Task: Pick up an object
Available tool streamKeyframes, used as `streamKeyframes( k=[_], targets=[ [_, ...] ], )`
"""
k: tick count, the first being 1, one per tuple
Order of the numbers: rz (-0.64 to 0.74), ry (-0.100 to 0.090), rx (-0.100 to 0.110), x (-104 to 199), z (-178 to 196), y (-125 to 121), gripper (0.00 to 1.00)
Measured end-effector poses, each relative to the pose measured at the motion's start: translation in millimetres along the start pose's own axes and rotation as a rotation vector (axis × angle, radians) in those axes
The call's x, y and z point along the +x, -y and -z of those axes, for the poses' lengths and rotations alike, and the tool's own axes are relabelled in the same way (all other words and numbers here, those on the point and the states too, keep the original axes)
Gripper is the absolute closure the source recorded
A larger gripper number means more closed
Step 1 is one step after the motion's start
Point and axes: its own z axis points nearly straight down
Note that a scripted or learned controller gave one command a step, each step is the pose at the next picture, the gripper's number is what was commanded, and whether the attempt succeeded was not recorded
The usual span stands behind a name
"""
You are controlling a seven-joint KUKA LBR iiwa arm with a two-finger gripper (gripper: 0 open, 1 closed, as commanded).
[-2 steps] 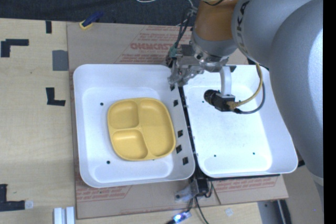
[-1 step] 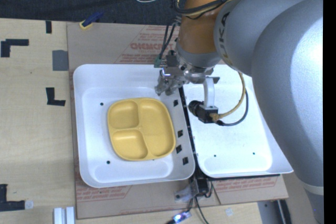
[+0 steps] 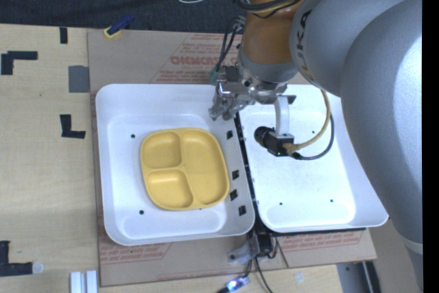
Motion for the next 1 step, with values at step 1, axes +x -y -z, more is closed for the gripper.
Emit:
streamKeyframes(
  k=[1],
  targets=[
    [0.0, 0.001, 0.003, 6.1, -7.0, 10.9, 1.0]
  ],
)
